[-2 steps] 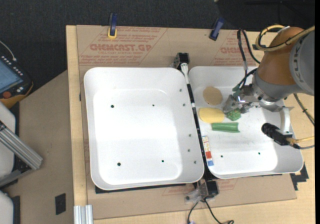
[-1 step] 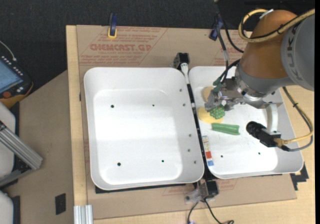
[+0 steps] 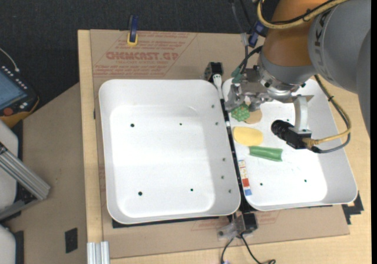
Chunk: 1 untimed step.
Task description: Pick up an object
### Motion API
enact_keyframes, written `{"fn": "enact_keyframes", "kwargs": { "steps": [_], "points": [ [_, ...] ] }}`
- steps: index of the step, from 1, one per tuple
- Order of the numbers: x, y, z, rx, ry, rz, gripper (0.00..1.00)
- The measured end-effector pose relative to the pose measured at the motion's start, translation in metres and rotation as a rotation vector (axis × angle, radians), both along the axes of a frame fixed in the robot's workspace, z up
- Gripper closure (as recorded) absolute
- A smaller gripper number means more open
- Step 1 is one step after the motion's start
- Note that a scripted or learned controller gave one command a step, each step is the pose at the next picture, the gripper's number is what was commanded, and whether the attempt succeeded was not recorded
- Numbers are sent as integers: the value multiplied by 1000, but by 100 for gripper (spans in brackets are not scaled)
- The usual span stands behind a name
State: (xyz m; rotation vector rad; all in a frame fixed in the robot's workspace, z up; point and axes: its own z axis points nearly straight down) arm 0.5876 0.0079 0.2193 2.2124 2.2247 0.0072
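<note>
The gripper point(image 3: 242, 102) is lowered into the right bin point(image 3: 330, 183) over a green thing point(image 3: 240, 114); its grip cannot be told. A yellow piece point(image 3: 248, 135) and green pod point(image 3: 265, 152) lie nearby.

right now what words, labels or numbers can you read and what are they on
"CHEMCAST GP": red print on the brown cardboard sheet under the two white bins.
Smaller red line beneath it: too blurred to read.
Small sticker with red and blue marks at the bins' divider: too small to read.
</note>
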Motion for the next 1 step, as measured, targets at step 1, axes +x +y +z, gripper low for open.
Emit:
{"fn": "enact_keyframes", "kwargs": {
  "steps": [1],
  "points": [
    [4, 65, -21, 2, 8, 1, 100]
  ]
}}
